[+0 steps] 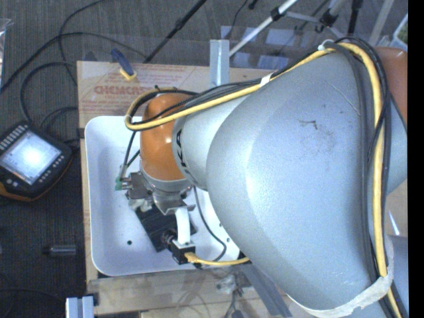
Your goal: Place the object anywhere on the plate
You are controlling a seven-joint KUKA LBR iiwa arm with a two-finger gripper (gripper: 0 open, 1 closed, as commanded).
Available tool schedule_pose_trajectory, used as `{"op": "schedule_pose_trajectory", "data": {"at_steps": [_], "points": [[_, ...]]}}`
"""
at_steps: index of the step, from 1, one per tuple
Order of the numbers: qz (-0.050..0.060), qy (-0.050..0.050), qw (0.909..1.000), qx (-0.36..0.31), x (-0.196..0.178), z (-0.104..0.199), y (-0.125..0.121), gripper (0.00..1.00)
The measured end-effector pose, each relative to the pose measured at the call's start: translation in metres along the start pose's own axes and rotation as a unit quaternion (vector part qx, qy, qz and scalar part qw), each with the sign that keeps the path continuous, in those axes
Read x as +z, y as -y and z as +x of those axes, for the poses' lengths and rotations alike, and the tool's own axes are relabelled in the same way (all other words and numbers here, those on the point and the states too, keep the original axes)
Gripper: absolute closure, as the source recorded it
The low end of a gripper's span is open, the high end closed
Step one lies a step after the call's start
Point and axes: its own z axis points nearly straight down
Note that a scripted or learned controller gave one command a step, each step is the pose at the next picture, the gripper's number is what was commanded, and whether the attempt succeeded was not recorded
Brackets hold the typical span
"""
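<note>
My arm covers most of the view, its orange band (162,138) hanging over the left white bin (106,177). The gripper (146,199) sits below that band, low over the middle of this bin, and the wrist hides its tips. A curved white edge (224,245) peeks out from under the arm at the bin's right side; I cannot tell whether it is the plate. A tiny dark spot (129,242) lies on the bin floor near the front. I cannot make out anything held by the gripper.
The right bin is hidden under the arm. A cardboard sheet (112,85) lies behind the left bin with a blue and yellow tool (123,63) on it. A lit handheld controller (30,161) and a small dark cylinder (63,249) lie on the floor to the left.
</note>
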Motion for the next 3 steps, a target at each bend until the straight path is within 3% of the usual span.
{"op": "schedule_pose_trajectory", "data": {"at_steps": [1,2,3], "points": [[0.000,0.000,0.9956,-0.094,-0.086,0.005,0.023,1.00],[-0.002,0.003,0.9851,-0.172,-0.270,0.011,0.020,1.00],[-0.002,0.003,0.9813,-0.193,-0.328,0.008,0.037,1.00]]}}
